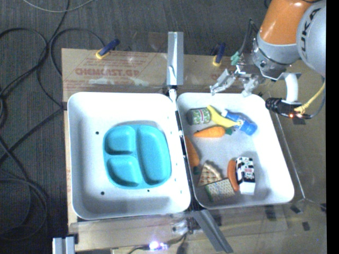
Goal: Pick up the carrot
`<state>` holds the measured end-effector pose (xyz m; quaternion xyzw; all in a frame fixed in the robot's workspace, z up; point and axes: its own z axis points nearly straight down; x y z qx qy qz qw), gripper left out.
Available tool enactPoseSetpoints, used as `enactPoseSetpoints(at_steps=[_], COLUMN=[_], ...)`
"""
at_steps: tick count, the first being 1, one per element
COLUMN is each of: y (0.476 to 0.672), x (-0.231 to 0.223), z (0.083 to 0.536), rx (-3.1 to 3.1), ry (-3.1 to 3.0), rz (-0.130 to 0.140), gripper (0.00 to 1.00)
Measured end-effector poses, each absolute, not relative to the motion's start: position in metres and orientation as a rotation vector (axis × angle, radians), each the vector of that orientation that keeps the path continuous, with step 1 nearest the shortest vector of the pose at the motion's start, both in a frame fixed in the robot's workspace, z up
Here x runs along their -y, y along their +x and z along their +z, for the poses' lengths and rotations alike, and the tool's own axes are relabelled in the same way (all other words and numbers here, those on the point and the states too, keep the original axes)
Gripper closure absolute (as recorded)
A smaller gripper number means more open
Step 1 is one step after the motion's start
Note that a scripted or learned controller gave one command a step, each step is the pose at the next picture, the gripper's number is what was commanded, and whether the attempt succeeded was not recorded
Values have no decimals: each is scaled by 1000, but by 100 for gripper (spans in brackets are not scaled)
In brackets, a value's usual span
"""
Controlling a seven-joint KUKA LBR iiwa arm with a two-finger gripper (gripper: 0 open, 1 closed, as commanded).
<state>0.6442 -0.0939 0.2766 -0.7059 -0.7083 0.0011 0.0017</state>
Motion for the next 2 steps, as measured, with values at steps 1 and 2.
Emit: enactPoseSetpoints(at_steps=[1, 2], y=[596, 597], x=[97, 93], z=[197, 92], rx=[2071, 2066], ry=[-2358, -2361], rz=[6, 2], gripper=[0, 0])
